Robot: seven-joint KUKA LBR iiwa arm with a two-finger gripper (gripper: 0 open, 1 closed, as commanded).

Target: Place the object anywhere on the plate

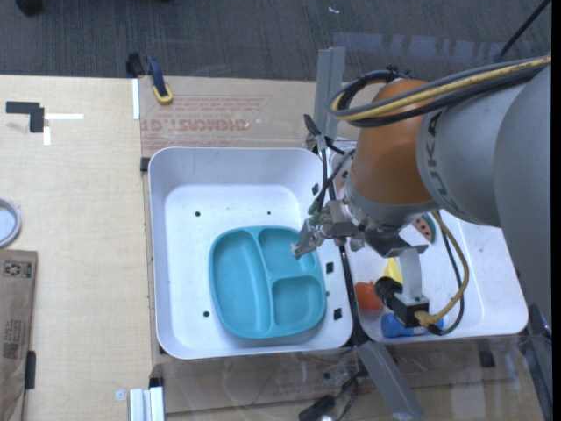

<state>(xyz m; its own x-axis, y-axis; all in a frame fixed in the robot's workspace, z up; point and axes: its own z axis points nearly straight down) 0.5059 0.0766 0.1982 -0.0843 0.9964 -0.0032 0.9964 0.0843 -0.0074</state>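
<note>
A teal divided plate (263, 283) lies in the left white bin (175, 235), toward its front right. My gripper (307, 239) hangs over the plate's upper right rim, close to the wall between the two bins. I see no object clearly in it. The grey arm with its orange band (394, 165) covers much of the right bin. Small toys lie in the right bin: an orange piece (366, 296), a yellow piece (391, 272), a blue piece (399, 328) and a red-rimmed slice (426, 228).
The right bin (500, 314) sits against the left one, and its rear part is hidden by the arm. Black cables (456, 279) loop down from the wrist over the toys. A wooden benchtop (70, 235) stretches to the left, with a tape roll (7, 224) at its edge.
</note>
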